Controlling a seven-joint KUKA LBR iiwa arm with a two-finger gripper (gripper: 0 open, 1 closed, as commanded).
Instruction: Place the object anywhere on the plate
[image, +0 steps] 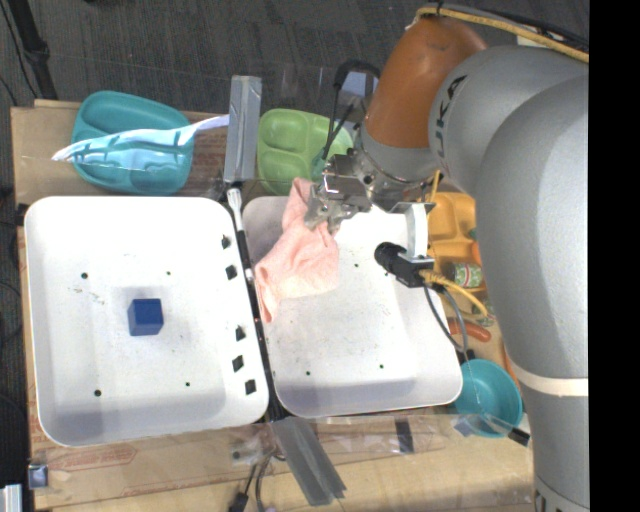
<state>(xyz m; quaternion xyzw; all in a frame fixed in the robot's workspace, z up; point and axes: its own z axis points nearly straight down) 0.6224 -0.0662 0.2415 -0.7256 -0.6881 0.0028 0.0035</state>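
- Far left, back of the bench (30, 130): a teal plastic scoop-shaped container (130, 140) with a pale blue-and-white piece lying across it. Untouched by the arm.
- Left shallow white bin (60, 400): holds one small blue cube (146, 316), sitting left of the bin's middle, well apart from everything else.
- Between the bins: a grey strip of tape (242, 110) running back from the divider.
- Behind the right bin: a green plastic bell-pepper-shaped toy (285, 145), just outside the rim.
- Right shallow white bin (400, 385): a crumpled pink cloth (298, 262) lies in its back-left part, upper end raised toward the hand.
- Hand (327, 208): metal two-finger unit under the orange wrist band, closed on the upper edge of the pink cloth; the cloth appears pinched between the fingers and hangs down from them, lower folds resting on the bin floor.
- Right of the bin: yellow toy parts (452, 225), partly hidden by the arm, and a teal bowl-like dish (490, 395) at the bin's front-right corner.
- Task progress, judged: pick looks made or partly made; the cloth is not lifted clear. I cannot identify a plate with certainty; the teal dish is the nearest candidate. Lift, carry and release all remain.
- Writing: no legible brand or label.
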